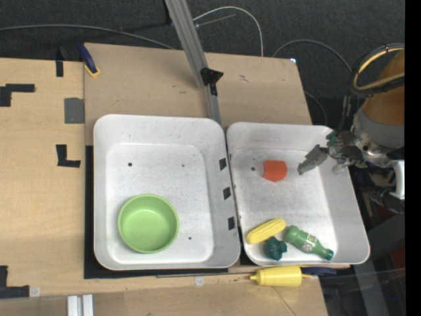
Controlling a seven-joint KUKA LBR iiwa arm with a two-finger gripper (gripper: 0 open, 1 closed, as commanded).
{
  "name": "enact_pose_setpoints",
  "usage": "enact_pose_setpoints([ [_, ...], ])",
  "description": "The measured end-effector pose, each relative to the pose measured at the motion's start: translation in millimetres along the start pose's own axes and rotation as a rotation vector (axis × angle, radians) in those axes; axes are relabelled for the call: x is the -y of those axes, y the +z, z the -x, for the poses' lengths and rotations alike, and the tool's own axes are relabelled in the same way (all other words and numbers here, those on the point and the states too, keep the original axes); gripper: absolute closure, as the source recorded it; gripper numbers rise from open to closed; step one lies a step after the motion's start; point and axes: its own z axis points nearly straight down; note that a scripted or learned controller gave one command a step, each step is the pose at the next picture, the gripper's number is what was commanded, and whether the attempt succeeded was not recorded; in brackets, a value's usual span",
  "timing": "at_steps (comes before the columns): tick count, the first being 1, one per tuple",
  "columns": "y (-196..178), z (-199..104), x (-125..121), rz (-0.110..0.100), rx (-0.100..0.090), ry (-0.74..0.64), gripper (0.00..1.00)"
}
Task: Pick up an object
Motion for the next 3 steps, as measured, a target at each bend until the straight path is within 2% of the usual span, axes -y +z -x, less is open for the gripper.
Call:
enact_pose_setpoints([
  [1, 0.0, 0.1, 0.0, 0.000, 0.000, 0.000, 0.00],
  [2, 62.5, 5.6, -0.1, -0.007, 0.000, 0.002, 0.00],
  [3, 109.5, -0.7, 6.4, -0.005, -0.001, 0.001, 0.00],
])
